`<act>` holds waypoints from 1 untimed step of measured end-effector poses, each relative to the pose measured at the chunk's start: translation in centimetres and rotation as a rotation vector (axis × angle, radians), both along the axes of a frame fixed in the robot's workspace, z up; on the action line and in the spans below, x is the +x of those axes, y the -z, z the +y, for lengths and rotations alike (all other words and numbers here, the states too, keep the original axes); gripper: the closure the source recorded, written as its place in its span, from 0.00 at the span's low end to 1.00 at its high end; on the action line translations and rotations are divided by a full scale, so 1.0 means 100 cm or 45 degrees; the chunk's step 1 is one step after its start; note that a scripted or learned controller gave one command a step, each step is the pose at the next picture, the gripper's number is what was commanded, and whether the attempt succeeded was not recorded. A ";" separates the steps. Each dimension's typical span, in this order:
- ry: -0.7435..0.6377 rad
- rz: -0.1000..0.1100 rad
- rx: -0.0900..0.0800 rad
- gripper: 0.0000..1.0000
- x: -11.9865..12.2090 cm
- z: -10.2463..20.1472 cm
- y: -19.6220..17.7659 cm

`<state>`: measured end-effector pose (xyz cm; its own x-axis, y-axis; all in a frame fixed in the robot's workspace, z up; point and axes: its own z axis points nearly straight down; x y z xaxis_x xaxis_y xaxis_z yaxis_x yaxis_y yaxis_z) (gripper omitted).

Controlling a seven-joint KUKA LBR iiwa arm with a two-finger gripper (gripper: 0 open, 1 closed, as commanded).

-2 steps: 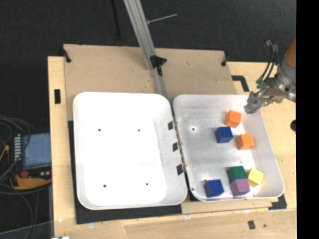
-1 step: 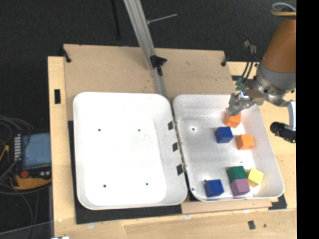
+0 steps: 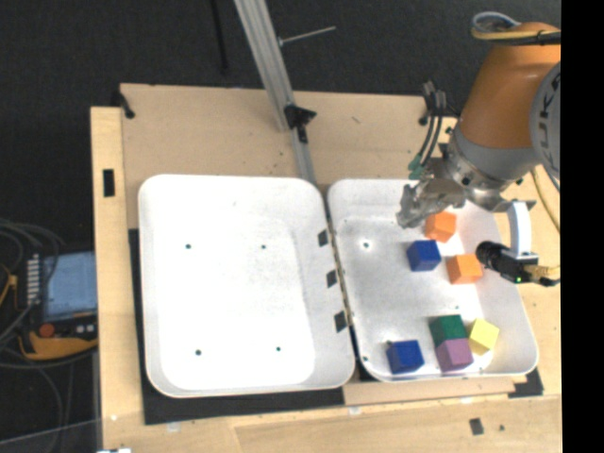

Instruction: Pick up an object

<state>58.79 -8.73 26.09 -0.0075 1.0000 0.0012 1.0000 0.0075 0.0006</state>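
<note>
We see the surface (image 3: 217, 125) bearing two white bins; the right bin (image 3: 377, 206) holds small blocks. Our hand (image 3: 422, 206) hangs just beside an orange block (image 3: 441, 225), turned cornerwise with no clear long axis. Its grip we cannot tell.

The arm (image 3: 510, 92) has a broad orange band with a rounded, barrel-like shape, and a grey shell shows at its right side. Below the band sits a grey metal wrist ring. Thin dark cables (image 3: 432, 130) run down the arm's left side, looping toward the wrist. The gripper (image 3: 422, 203) is a small grey metal block with blurred detail. A pale grey loop (image 3: 495, 22) shows atop the band.
</note>
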 end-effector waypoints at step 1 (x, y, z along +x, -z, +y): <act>0.001 0.000 0.000 1.00 -0.010 0.042 -0.002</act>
